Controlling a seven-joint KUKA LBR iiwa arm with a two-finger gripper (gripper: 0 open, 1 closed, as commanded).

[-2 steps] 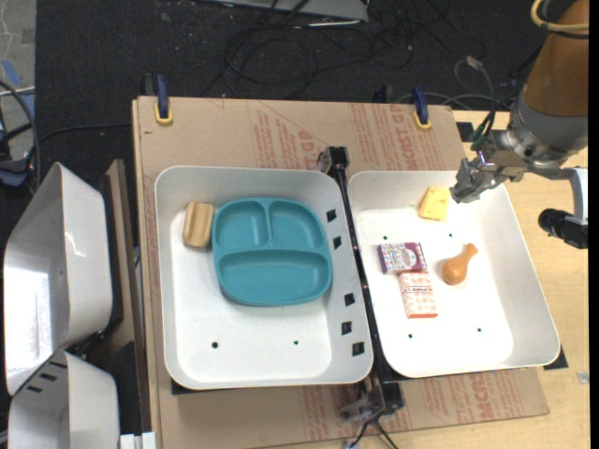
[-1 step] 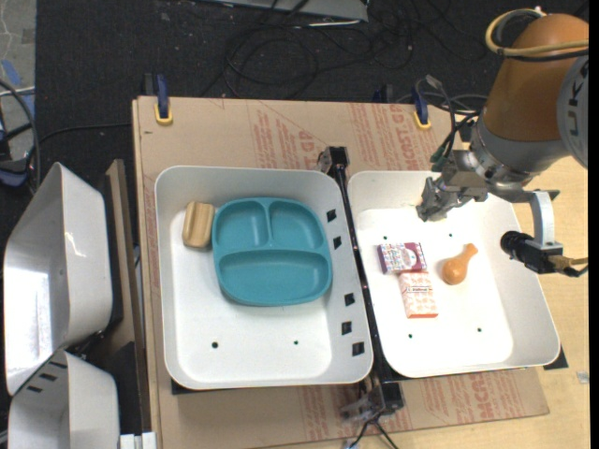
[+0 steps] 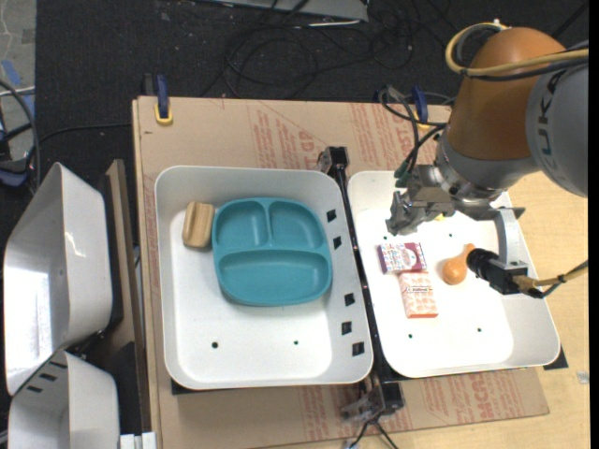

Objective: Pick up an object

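Pink carton (image 3: 401, 255) is seen just below the gripper (image 3: 413, 211) — long axis roughly left-right; jaw state cannot be told — nothing seen held.

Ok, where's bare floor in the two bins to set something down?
Left bin: the strip in front of the teal tray. Right bin: the front part, past the red-and-white box. Crowded: the right bin's middle, with the pink box, orange piece and hand.
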